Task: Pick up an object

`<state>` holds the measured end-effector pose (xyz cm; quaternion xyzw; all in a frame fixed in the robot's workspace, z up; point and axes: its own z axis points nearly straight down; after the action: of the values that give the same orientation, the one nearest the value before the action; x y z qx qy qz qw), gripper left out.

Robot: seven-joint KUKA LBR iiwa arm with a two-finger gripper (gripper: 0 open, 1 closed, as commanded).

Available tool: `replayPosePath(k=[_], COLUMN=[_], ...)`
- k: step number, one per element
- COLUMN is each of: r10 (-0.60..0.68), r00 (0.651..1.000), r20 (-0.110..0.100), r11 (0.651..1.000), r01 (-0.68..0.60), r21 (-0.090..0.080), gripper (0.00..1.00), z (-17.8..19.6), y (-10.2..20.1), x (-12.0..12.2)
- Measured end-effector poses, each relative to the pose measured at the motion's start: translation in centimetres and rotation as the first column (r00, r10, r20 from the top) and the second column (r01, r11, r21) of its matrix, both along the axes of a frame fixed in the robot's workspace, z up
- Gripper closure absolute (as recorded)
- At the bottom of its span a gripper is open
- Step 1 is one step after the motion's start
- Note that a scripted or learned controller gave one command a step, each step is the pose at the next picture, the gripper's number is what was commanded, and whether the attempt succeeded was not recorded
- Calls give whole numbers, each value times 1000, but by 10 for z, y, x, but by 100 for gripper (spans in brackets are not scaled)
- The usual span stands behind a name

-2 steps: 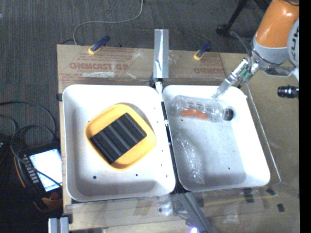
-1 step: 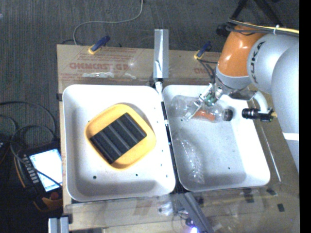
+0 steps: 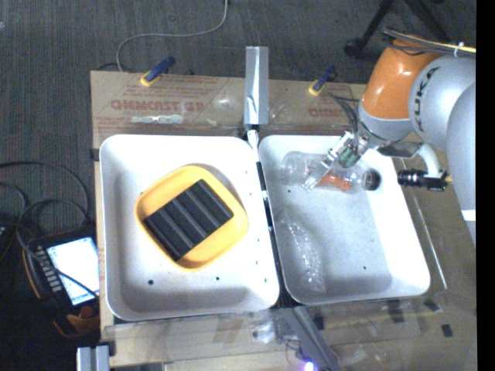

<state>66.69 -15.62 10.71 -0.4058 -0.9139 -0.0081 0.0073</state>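
Right bin point(image 3: 402, 230): clear plastic bottle point(image 3: 325, 172), orange label, under gripper point(image 3: 343, 154); jaw state unclear.

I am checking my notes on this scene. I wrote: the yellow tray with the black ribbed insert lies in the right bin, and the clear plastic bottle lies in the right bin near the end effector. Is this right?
Not quite. The camera view shows the yellow tray with the black ribbed insert in the left bin, not the right one. The clear plastic bottle does lie in the right bin, near the end effector.

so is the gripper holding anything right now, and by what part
Cannot be told. The gripper sits at the clear plastic bottle in the right bin, but no grasp is visible.
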Motion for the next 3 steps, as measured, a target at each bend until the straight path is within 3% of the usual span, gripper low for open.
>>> replayPosePath(k=[1, 2, 3], r10=[81, 171, 192], r00=[997, 985, 981], r20=[0, 17, 16], r11=[997, 985, 981], r01=[-81, -171, -192], r21=[7, -20, -1], gripper=[0, 0, 0], z=[-1, 0, -4], y=[-5, -3, -13], x=[3, -5, -1])
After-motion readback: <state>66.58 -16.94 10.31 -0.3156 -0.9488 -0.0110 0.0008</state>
